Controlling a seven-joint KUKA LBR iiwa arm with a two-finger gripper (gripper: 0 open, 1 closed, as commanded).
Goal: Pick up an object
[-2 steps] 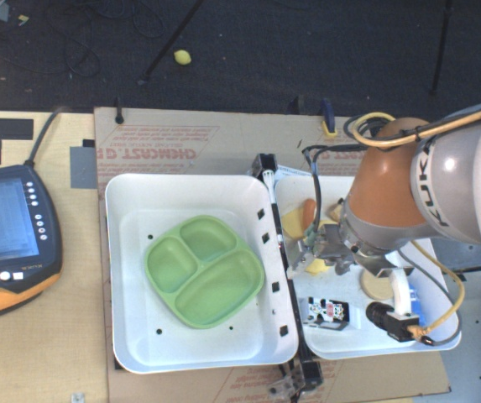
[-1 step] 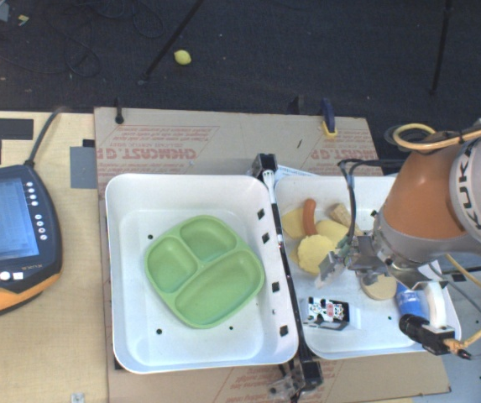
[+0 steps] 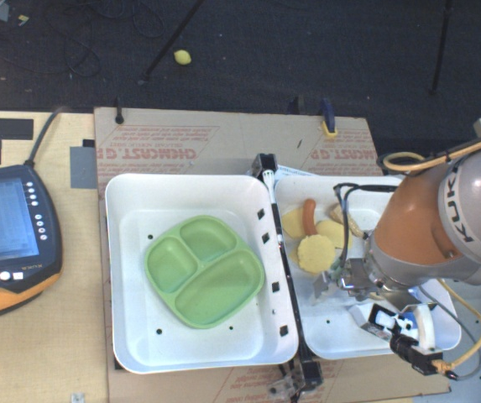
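while the arm [image 3: 429,225] leans over the right bin [image 3: 332,342], its gripper [image 3: 334,277] sits just beside a yellow round piece [image 3: 314,253]. how far it is open, i cannot tell. a green divided plate [image 3: 204,270] lies in the left bin [image 3: 131,326].

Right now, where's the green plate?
The green plate lies flat in the left bin, about the middle of it. The divider between the two bins runs along its right side, and the food pieces sit beyond, in the right bin.

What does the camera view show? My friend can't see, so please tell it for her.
A grey and orange robot arm reaches down into the right white bin, next to some yellow toy food. The left white bin holds a green divided plate.
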